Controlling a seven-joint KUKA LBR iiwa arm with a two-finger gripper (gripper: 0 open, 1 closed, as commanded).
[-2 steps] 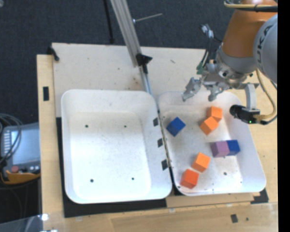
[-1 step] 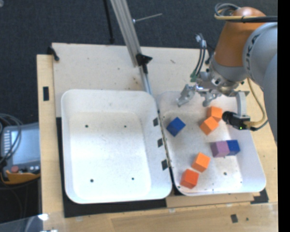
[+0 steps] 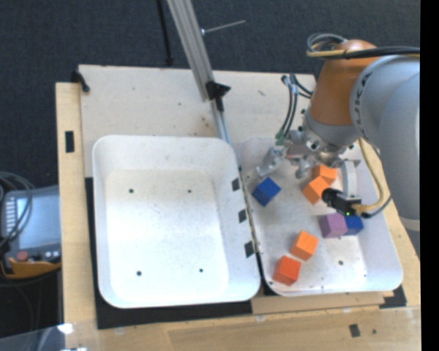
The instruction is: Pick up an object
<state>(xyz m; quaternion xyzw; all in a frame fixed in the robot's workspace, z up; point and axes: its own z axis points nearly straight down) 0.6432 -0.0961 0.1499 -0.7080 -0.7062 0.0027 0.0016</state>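
Arm: you see it reach in from the right edge of the table, grey with its orange band (image 3: 335, 86) above the wrist, over the back part of the right bin (image 3: 380, 269).
Hand: your hand (image 3: 289, 163) hangs low at the back of the right bin; you cannot tell whether it is released or clenched, and nothing shows between its tips.
Blue block: a blue cube (image 3: 265, 191) lies just in front of the hand, near the bin's left wall.
Orange blocks: one (image 3: 320, 183) sits just beside the wrist; two more (image 3: 304, 244) (image 3: 287, 270) lie toward the front edge.
Purple block: it (image 3: 333, 225) touches a second blue block (image 3: 353, 223) toward the right side.
Left bin: the left bin (image 3: 102, 159) sits alongside, toward the table's left edge.
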